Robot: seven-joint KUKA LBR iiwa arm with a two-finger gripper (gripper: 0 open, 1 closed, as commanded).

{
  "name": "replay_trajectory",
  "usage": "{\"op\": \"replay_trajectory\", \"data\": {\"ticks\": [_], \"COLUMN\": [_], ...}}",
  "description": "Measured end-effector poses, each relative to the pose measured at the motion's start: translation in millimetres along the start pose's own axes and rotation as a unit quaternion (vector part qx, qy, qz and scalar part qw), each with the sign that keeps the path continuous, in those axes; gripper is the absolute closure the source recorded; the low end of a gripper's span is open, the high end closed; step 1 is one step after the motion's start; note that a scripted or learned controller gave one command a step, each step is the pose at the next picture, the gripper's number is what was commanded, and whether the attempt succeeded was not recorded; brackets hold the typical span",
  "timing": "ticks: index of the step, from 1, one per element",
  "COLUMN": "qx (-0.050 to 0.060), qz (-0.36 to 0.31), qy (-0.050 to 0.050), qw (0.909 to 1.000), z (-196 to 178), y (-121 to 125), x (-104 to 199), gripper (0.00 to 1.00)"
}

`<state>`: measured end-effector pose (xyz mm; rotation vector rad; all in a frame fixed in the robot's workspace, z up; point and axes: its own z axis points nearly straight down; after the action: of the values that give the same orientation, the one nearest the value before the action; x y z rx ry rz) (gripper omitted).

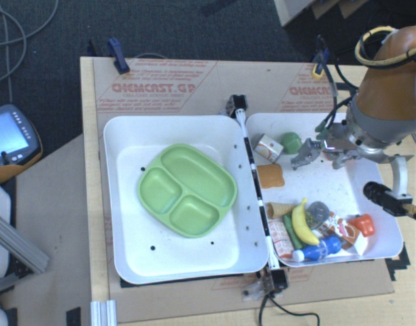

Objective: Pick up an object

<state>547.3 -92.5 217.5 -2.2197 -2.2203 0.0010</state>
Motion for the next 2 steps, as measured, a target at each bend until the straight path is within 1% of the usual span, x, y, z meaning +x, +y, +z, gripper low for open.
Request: {"op": "replay_trajectory", "data": {"ticks": [1, 2], "qx": [0.004, -0.006], "qz": [0.002, 0.001], "qy": [0.000, -0.002], "qw": [1.0000, 1.0000], "z": [64.4, 117.8], "y": [-48.3, -40.1], "x": [-23.1, -18.8], "gripper": [0.00, 0.00]}}
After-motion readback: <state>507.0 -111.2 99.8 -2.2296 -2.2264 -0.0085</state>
